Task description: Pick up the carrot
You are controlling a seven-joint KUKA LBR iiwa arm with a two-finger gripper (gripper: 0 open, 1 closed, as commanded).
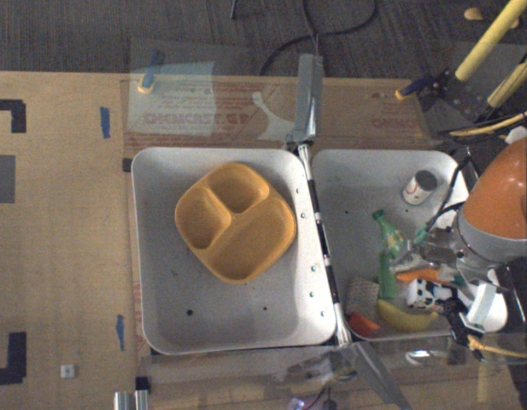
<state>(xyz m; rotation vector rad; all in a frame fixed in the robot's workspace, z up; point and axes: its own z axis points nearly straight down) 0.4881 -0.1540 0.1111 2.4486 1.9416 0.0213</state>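
Writing: cardboard panel point(212, 109) behind the bins carries faint reddish print, not legible.
Carrot: slim orange carrot point(419, 275) in right white plastic bin point(357, 186), near its right side, between green plastic bottle point(388, 254) and arm.
Gripper: two-finger gripper point(447, 267) just beside carrot; finger spread and hold cannot be told.
Neighbours: yellow banana point(406, 316) at front wall.
Open room: bare floor in bin's back-left; left bin point(161, 297) holds orange divided plate point(236, 221).

A yellow divided plate point(235, 221) lies tilted in the left bin point(156, 314). The right bin point(357, 178) holds a green bottle point(388, 259), a banana point(406, 316) near its front edge, and a small white cup point(418, 186) toward the back.
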